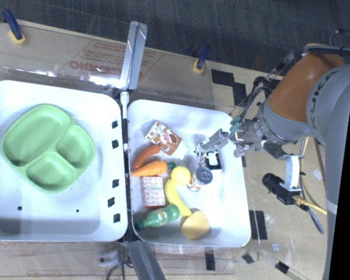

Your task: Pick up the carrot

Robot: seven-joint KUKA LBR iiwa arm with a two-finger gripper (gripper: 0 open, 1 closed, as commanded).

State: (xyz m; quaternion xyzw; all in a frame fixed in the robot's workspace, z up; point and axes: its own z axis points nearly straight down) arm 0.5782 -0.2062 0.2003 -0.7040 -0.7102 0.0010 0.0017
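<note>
Carrot hemmed: sausage touching above, red packet below, banana right, bin wall left; open from above.

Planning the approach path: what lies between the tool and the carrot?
In the camera view, bare white bin floor separates the tool from the carrot; the yellow banana sits just below that line.

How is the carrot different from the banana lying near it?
The carrot is orange and tapers to a point, while the banana is yellow and curved. The carrot lies nearly level toward the bin's left wall; the banana runs down toward the lemon. Both rest in the right bin, beside the small red packet.
</note>
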